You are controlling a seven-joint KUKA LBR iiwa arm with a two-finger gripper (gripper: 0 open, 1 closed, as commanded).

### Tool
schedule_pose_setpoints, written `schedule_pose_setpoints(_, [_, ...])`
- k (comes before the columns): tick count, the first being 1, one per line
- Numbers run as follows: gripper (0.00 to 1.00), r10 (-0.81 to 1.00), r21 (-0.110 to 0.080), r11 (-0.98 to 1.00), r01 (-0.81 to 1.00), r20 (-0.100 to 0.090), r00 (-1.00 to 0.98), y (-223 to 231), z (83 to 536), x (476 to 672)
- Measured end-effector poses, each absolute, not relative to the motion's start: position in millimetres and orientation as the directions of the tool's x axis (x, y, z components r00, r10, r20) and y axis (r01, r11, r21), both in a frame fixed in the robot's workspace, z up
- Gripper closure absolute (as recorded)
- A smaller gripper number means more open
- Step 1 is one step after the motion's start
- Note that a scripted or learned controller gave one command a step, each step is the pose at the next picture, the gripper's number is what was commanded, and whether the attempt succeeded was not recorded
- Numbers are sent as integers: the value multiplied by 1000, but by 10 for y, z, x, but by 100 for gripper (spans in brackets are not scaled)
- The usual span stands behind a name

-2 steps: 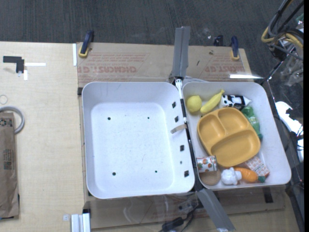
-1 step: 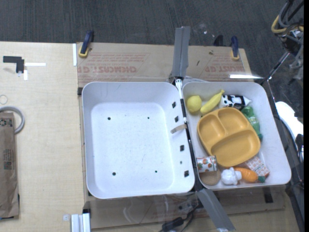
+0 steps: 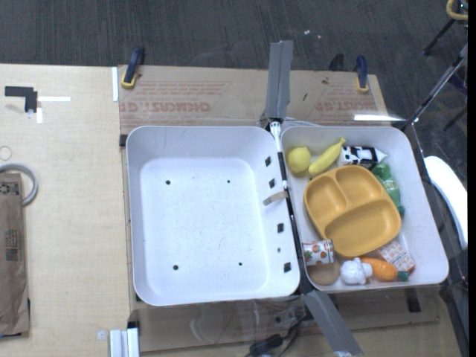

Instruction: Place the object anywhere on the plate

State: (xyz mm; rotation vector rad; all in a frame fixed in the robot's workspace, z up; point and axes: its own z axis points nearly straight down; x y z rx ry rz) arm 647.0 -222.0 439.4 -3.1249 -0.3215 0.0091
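there, plate (image 3: 352,208) seemingly ringed by toys (image 3: 327,157)

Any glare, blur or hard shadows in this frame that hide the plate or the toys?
Camera view: even, soft lighting; orange plate sharp and unshadowed; mild glare whitens the right bin's rim; small toys like the carrot look slightly soft; left bin evenly lit.

Light wood bench (image 3: 67,222) seen from above, w/ a cardboard sheet (image 3: 245,95) clamped along its far edge by two blue-and-yellow clamps (image 3: 133,67). Two shallow white bins sit side by side on the cardboard: left bin (image 3: 134,222), right bin (image 3: 428,207). At the bench's left edge lie a brown paper bag (image 3: 13,251) and, near the far corner, a small black bracket (image 3: 22,95).
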Motion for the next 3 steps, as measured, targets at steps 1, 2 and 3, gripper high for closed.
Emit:
schedule_pose_setpoints(1, [100,198,-2,-980,198,-7,980,-2231,4391,5868])
schedule_pose_setpoints(2, [100,238,-2,-971,238,-8,971,-2233,4393,4931])
schedule_pose_setpoints(3, [100,201,-1,-980,201,-8,980,-2231,4385,5239])
